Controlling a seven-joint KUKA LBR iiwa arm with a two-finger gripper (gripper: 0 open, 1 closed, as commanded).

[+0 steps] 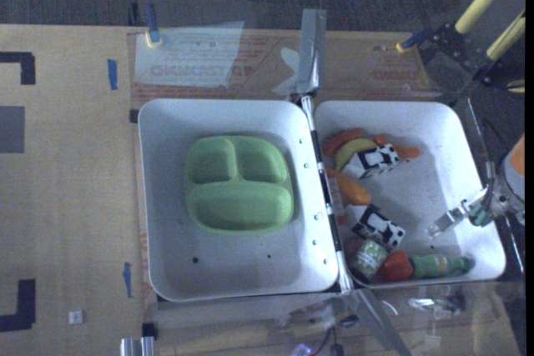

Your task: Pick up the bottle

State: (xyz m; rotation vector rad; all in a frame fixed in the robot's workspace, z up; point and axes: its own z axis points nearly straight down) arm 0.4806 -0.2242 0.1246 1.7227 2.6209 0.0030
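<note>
The bottle [440, 265], green, lies on its side below and just left of the claw [457, 218], apart from it, at the right bin's [434, 117] near wall. The claw's fingers are spread, gripping nothing. A red toy [398, 266] touches the bottle's far end.

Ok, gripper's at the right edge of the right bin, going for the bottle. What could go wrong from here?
1. The green bottle lies on its side against the bin's near wall, so a finger may hit the wall.
2. A red toy and a round green container crowd the bottle's left end; the grasp could catch them instead.
3. The gripper sits apart from the bottle, near the bin's right rim, which it could clip moving over.
</note>
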